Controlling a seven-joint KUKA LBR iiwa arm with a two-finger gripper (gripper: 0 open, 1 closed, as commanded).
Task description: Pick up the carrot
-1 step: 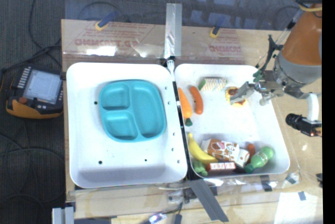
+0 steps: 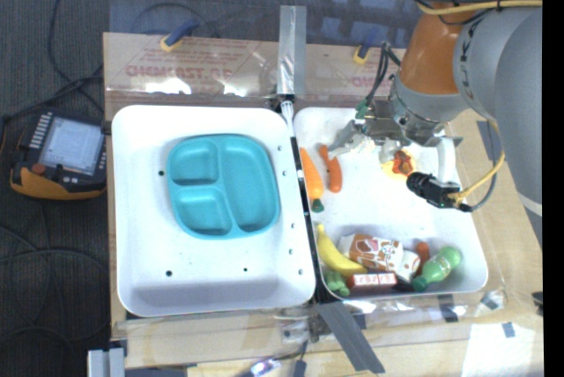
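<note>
Reaching in from the right, the grey KUKA arm (image 2: pixel 493 40) with its orange band dominated the upper right of the view, its wrist positioned over the rear of the right bin (image 2: pixel 458 230). The left bin (image 2: pixel 141 269) held a turquoise divided plate (image 2: pixel 222 184) with three compartments. The right bin held the smaller items: the carrot (image 2: pixel 310 177), lying lengthwise against the bin's left wall with its green end toward the front; a smaller orange-red item (image 2: pixel 332 173) just beside the carrot, possibly a chilli or sausage; a banana (image 2: pixel 333 255); a small brown carton (image 2: pixel 381 253) with illegible printing; a green bottle-shaped item (image 2: pixel 438 267); and a small orange-and-yellow item (image 2: pixel 401 160) under the wrist.

The gripper (image 2: pixel 352 136) pointed down and to the left into the rear of the right bin, near the top ends of the carrot and the orange-red item. Whether it was wide or narrow could not be determined at this resolution. Nothing was visible in its grasp.

Task status: the carrot rested on the bin floor, not lifted. As judged, the approach was close but the final alignment, the grasp and the lift all remained. The adjacent orange-red item presented a risk of a wrong pick.

Legible writing: red lettering on the cardboard panel (image 2: pixel 194 71) behind the bins was partly readable but too blurred to transcribe reliably. A handheld pendant (image 2: pixel 63 153) lay on the floor to the left; its screen text was unreadable.
</note>
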